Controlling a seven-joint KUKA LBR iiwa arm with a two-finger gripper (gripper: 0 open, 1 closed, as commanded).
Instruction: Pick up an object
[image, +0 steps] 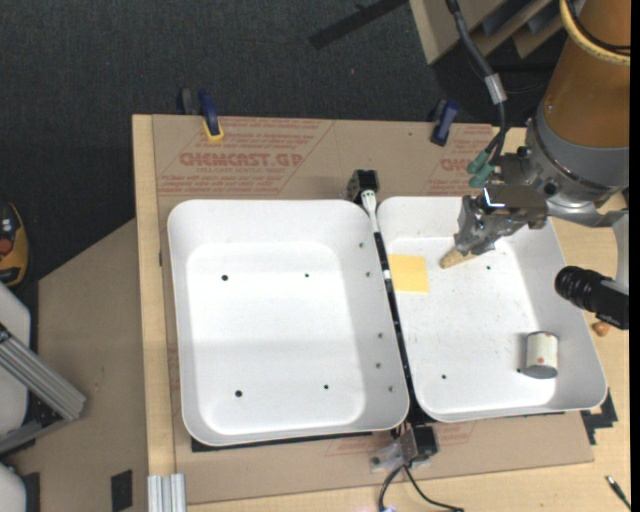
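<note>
The grey arm with its orange band reaches in from the right, gripper pointing downward.

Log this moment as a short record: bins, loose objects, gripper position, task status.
bins: two shallow white bins, left bin and right bin, side by side
objects: flat yellow square piece at the right bin's left side; small grey and white cylinder near its lower right
gripper: gripper over the right bin's upper part, right of the yellow piece
task status: nothing visibly lifted
</note>
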